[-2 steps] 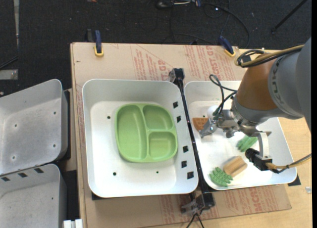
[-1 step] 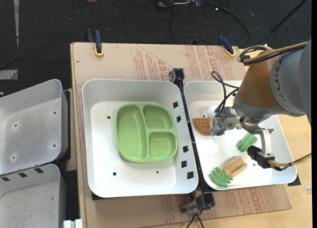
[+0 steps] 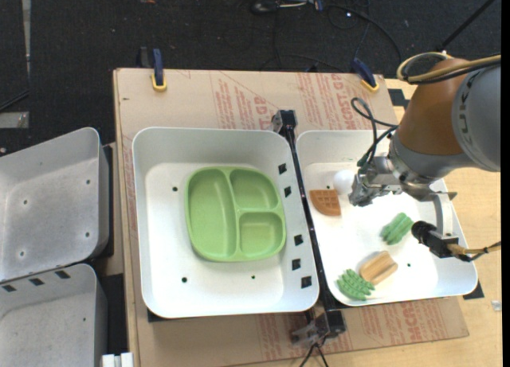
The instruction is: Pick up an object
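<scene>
The right bin (image 3: pixel 446 282) holds a brown waffle-like piece (image 3: pixel 325 202) near its left wall, a green ridged toy (image 3: pixel 396 228) in the middle, a tan bread-like block (image 3: pixel 378 267) and a spiky green piece (image 3: pixel 355 285) toward the front. My gripper (image 3: pixel 362 191) reaches down into the back part of this bin, just right of the waffle piece and apart from it. Nothing shows between its fingers.
The left bin (image 3: pixel 159 278) carries a light green divided plate (image 3: pixel 236 213). A black divider (image 3: pixel 301 198) runs between the two bins. The grey and orange arm (image 3: pixel 438 122) hangs over the right bin's back right. White lids lie off the bench at left (image 3: pixel 48 198).
</scene>
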Robot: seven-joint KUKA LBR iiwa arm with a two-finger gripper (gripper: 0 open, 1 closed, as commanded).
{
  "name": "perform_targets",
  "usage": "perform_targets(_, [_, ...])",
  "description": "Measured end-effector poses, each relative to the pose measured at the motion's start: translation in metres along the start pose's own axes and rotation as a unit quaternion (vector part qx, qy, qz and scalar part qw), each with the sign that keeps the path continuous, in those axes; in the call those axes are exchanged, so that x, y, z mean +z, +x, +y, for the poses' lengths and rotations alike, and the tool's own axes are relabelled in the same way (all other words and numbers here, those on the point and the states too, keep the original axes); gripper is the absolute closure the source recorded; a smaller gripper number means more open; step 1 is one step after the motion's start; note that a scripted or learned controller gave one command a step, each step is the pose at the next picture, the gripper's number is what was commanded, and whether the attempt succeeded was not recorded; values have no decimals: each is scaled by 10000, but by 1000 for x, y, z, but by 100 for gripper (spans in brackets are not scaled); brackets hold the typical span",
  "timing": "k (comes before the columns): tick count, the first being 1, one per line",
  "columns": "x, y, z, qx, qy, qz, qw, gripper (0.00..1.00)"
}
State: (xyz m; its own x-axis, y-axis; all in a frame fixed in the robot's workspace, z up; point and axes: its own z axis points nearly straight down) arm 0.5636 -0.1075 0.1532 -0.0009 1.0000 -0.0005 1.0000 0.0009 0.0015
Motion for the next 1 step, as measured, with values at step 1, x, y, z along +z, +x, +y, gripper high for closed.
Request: perform_targets(1, [-63,-2,0,-7,-11,-3,10000,100])
